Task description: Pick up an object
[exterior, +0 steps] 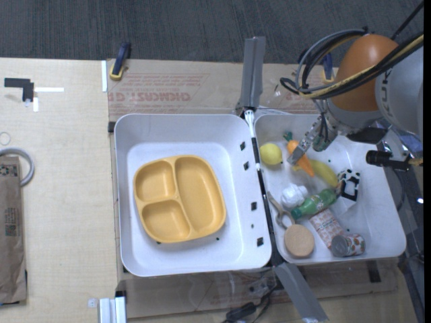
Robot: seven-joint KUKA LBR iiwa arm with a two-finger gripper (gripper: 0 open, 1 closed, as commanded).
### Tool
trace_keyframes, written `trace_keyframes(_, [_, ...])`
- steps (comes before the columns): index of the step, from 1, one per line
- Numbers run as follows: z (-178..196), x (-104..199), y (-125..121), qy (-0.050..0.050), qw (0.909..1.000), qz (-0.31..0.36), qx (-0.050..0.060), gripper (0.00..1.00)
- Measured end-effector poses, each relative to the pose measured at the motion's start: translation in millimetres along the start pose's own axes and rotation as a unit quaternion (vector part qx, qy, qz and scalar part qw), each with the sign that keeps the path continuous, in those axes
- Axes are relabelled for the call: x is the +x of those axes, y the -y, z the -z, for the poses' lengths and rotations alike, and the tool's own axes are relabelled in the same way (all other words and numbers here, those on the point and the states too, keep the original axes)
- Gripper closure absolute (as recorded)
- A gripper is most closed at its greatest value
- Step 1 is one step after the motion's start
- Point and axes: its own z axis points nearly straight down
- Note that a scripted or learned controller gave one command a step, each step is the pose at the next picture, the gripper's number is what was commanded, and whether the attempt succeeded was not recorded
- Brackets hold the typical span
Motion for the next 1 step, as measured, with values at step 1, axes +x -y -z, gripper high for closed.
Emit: trace_keyframes(1, [160.9, 21.3, -18.6, -0.002, 0.9985, 0.055, 0.000, 1.00])
